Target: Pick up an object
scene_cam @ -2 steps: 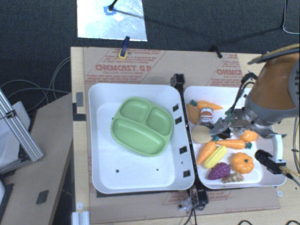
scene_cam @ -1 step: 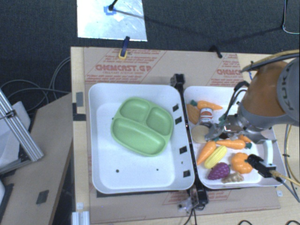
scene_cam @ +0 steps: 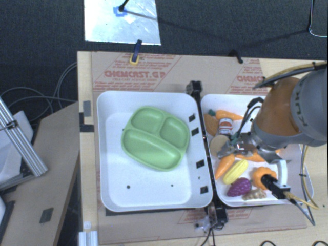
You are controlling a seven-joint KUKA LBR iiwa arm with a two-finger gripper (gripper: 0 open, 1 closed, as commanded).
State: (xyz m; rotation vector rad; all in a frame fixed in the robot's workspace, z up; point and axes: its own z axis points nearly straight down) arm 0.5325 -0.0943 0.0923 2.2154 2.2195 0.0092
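Observation:
The right bin [scene_cam: 207, 104] holds several toy foods. Among them are an orange carrot [scene_cam: 229, 115], a small jar with a red label [scene_cam: 224, 127], a beige round piece [scene_cam: 219, 145], an orange wedge [scene_cam: 224, 164], a yellow piece [scene_cam: 235, 171], purple grapes [scene_cam: 239, 187] and an orange fruit [scene_cam: 260, 175]. My gripper [scene_cam: 234, 147] reaches in from the right and hangs low over the middle of this bin. It is just above the yellow piece and beside the beige piece. The arm's grey and orange wrist [scene_cam: 279, 114] covers the bin's right half.
The left bin [scene_cam: 110, 188] holds a green divided plate [scene_cam: 155, 137]. A black divider with clips [scene_cam: 200, 137] runs between the bins. A shiny sheet [scene_cam: 122, 14] lies beyond the bench, and a yellow-blue clamp [scene_cam: 135, 53] sits at the far edge. Cables trail at the lower right.

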